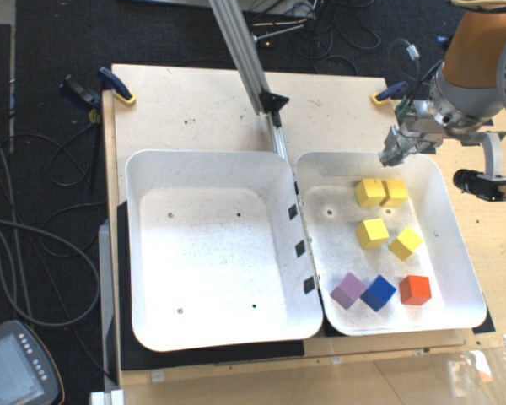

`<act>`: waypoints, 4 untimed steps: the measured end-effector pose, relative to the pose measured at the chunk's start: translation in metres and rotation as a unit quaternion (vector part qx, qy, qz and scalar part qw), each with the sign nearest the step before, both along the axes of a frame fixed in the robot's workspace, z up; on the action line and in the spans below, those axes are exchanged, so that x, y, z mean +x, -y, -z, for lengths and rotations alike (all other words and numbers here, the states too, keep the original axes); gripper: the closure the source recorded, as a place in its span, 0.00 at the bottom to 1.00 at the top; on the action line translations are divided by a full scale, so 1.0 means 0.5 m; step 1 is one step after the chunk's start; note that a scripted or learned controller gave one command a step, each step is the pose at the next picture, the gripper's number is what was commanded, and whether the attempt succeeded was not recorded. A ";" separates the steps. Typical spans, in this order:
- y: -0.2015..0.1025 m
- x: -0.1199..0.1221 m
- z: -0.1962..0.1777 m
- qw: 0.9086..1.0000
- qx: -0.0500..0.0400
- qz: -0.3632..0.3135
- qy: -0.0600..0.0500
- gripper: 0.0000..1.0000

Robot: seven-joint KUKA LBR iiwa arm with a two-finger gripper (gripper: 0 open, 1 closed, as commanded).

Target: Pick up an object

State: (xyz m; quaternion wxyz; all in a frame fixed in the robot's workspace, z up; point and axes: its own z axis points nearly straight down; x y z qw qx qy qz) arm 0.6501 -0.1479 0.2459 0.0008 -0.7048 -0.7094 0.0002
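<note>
Approach step: the gripper (394,153) hovers over the right bin (455,251), its opening indiscernible, and must next descend onto the nearest yellow cubes (381,192).

The arm (481,53) has a broad, rounded orange band with a pale tan ring at its top edge. Below it sits a grey wrist housing with dull metal parts. Thin dark cables run along the wrist, one ending in a small white connector. The gripper (394,153) is grey metal, small and angular.
</note>
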 end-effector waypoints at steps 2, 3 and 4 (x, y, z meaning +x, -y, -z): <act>-0.233 0.001 -0.001 1.000 0.001 -0.001 0.000 1.00; -0.323 -0.022 0.011 1.000 0.000 -0.001 0.000 1.00; -0.429 -0.007 0.019 1.000 0.000 -0.001 0.001 1.00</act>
